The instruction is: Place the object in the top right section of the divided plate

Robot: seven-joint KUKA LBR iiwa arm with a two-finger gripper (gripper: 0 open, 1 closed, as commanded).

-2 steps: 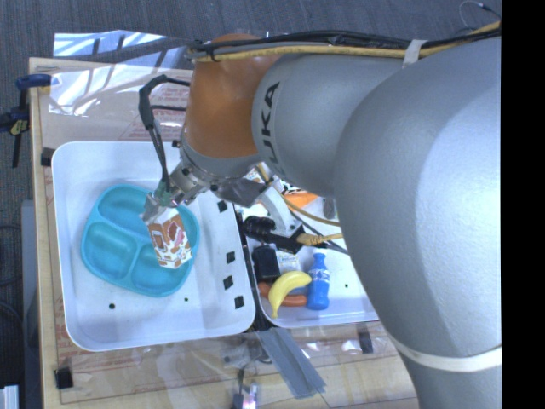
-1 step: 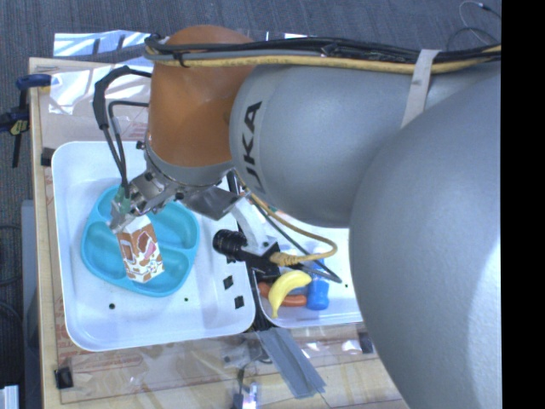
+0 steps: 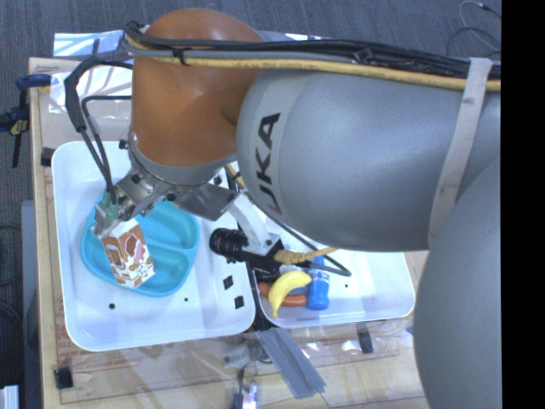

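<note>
While the big grey arm (image 3: pixel 358 152) blocks much of the camera view, we can make out its gripper (image 3: pixel 115 214) low over the left bin (image 3: pixel 68 313), right at the top of a small brown-and-white carton (image 3: pixel 128 256). The carton stands upright, a little tilted, on the blue divided plate (image 3: pixel 174 254), toward the plate's left side and near edge as the camera sees it. We cannot tell whether the fingers are spread or pinching the carton's top; the wrist hides them, so we cannot say that it is held.

We judge the task to be in its last stretch: the object is already on the plate. What we cannot settle is which section it occupies, since the carton covers the ridges there, nor whether that counts as the top right one. Letting go and backing away appear to remain.

In the right bin (image 3: pixel 383 301) lie a banana (image 3: pixel 285 286) and a blue cylinder (image 3: pixel 318 295), well apart from the plate.
</note>
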